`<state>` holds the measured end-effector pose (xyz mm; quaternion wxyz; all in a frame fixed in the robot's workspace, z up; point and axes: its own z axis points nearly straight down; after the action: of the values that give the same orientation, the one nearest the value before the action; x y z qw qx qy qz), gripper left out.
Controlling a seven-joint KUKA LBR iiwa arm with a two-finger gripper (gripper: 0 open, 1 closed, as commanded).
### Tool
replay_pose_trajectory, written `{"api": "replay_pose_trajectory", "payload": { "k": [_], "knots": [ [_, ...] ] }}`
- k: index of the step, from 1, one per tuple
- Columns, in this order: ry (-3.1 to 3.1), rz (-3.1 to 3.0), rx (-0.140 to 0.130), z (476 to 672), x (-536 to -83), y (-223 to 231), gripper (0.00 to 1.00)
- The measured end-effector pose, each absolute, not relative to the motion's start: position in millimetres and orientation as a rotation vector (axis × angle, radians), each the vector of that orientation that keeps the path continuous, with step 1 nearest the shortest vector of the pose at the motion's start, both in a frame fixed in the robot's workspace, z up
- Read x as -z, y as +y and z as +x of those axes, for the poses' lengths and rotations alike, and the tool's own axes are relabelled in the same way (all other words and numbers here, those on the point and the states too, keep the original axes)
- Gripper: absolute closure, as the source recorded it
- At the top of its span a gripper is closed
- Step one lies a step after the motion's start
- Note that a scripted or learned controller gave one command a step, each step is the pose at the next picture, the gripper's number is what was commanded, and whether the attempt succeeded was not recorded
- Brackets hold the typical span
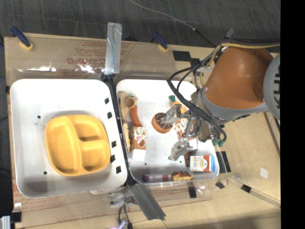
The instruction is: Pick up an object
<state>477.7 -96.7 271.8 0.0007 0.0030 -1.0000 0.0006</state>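
My gripper (181,150) hangs low over the right bin (157,87), near its front right part, below the orange-banded wrist (236,78). Just beyond it lie a brown ring-shaped donut (161,123) and an orange-and-white patterned item (181,127), partly covered by the wrist's cables. A small red-and-white carton (200,163) lies just right of the gripper, by the bin's front right corner. The bin floor under the gripper is bare white, and I see nothing held.
The right bin also holds a brown bottle-like piece (133,111), a brown printed packet (138,137), a purple tube (155,178) and a small snack (181,176) along the front wall. In the left bin (24,99) sits a yellow divided plate (76,143).
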Motion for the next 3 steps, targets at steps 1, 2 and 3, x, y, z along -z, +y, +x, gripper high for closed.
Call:
{"api": "replay_pose_trajectory", "payload": {
  "k": [1,2,3],
  "knots": [
    [-3.162,0.044,-0.006,509.0,-124,-114,0.0],
    [-3.175,-0.059,-0.009,575.5,-105,-110,0.0],
    [-3.169,0.003,-0.004,592.8,-104,-124,0.0]
  ]
}}
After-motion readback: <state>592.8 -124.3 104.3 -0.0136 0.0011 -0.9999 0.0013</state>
